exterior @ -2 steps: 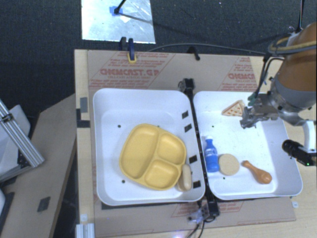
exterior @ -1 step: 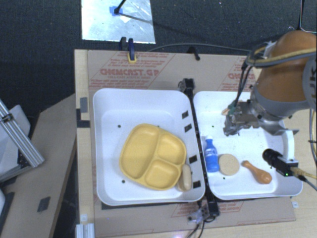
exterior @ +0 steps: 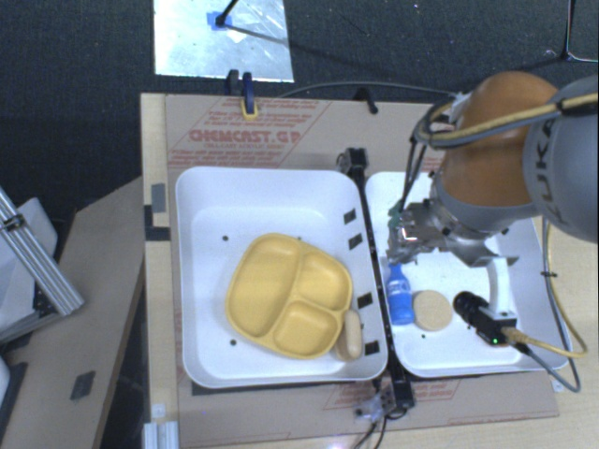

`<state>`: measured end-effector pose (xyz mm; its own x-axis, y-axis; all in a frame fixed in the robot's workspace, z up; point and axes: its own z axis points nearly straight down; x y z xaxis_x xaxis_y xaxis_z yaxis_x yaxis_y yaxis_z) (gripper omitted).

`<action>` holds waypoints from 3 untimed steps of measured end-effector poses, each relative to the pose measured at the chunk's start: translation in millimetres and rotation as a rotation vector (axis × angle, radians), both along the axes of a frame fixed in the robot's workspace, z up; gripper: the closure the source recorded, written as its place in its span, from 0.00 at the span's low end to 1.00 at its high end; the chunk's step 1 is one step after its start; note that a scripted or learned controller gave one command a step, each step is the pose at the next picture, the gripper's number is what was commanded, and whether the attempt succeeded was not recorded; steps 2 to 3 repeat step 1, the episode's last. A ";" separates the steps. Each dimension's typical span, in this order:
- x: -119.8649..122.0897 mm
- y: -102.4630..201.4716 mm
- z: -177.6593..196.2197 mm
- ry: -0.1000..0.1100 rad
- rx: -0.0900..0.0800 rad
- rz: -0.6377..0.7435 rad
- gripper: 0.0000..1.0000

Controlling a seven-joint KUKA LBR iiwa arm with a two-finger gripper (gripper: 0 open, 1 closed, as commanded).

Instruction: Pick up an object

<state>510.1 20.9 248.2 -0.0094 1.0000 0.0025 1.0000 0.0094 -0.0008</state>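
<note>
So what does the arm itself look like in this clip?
The arm is grey, with a broad rounded orange band above the wrist and part of white lettering on the grey shell at the frame's right. A yellowish cable runs across the orange part. Below sits a metallic wrist block, a white bracket and a black cylindrical piece with a small green light.

Left bin just beside right bin, rims touching along the centre. In left bin: divided plate, centre to near right; small oblong piece touching plate's near right edge. In right bin: bottle by left wall; disc just right of bottle. Arm above right bin, behind bottle.
</note>
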 end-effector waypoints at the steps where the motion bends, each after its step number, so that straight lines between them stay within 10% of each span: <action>1: -7.5 50.5 -16.3 0.000 0.000 0.000 1.00; 3: -7.5 50.5 -16.3 0.000 0.000 0.000 1.00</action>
